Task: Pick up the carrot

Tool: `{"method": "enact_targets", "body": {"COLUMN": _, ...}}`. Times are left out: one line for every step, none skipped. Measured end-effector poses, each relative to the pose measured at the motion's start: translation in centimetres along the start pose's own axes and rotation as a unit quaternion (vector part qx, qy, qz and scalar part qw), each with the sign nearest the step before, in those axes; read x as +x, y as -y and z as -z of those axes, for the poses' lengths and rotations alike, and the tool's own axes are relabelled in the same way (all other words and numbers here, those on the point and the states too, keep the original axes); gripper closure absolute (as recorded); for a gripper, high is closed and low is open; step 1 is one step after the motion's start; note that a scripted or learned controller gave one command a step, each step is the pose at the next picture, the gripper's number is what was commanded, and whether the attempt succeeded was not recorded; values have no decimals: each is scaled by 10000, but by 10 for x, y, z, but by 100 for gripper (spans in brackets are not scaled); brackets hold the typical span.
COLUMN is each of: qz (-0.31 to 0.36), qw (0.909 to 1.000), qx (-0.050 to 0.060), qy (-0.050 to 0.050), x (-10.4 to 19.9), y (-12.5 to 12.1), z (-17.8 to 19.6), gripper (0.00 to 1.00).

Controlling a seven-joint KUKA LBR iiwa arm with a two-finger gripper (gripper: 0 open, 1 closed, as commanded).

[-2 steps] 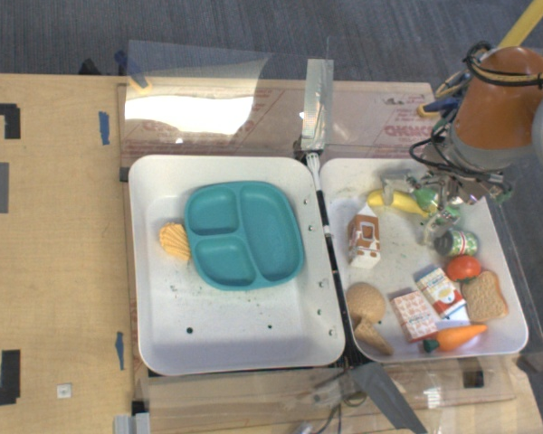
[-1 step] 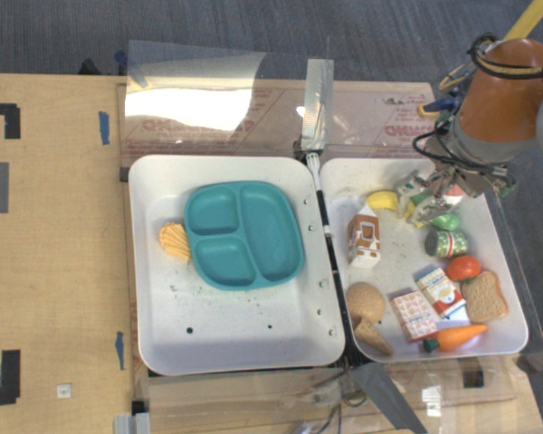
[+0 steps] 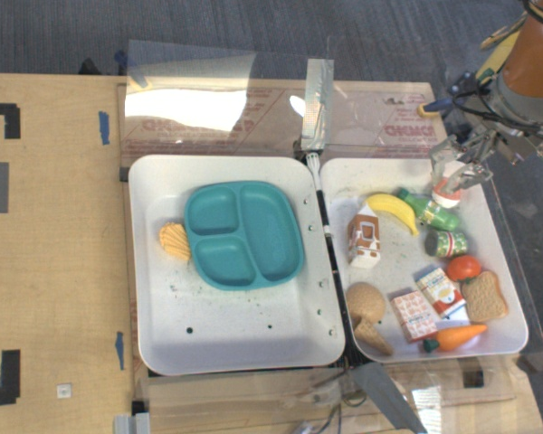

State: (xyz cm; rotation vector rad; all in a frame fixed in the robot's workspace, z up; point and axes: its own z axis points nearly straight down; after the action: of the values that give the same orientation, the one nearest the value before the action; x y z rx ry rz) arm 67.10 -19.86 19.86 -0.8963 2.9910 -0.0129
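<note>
Carrot point(image 3: 459, 336): smooth, tapered orange plastic

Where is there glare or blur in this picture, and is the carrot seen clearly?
In the camera view, strong glare lies on the clear sheet behind the left bin; the gripper looks blurred and pale; the carrot in the right bin is evenly lit and fairly sharp, under soft shadows.

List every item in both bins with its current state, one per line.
carrot: lying flat, near edge of right bin
banana: lying flat
milk carton: lying on its side
green bottle: lying down
tomato: resting, free
teal plate: flat in left bin
gripper: above right bin's far corner
</note>
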Motion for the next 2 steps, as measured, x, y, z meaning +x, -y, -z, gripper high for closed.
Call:
{"method": "enact_targets", "body": {"qz": 439, "qw": 9990, "qx": 26, "qy": 7, "x": 13, "y": 22, "z": 154, "gripper": 100}}
{"method": "enact_targets", "body": {"qz": 1274, "qw": 9918, "qx": -77, "qy": -54, "x": 87, "y": -28, "z": 73, "gripper": 100}}
